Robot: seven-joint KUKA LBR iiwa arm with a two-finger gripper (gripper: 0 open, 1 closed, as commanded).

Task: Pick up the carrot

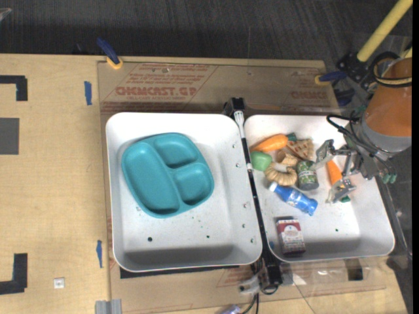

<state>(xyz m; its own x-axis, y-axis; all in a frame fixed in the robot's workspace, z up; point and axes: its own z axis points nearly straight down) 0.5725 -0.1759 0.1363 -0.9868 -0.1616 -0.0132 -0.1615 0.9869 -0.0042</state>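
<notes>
Bench [52,175] bears cardboard sheet [216,87], two bins [177,254].

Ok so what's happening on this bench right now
A grey robot arm with an orange band reaches from the right into the right bin, its gripper low among the small items. A small orange piece sits right at the fingers; I can't tell whether it is gripped. The carrot lies at the bin's back left, beside a blue bottle and other toy foods. The left bin holds a teal divided plate.

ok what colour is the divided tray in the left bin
Teal blue all over, plain with no pattern. The divided tray shows clearly in the camera view, lying in the left bin.
</notes>
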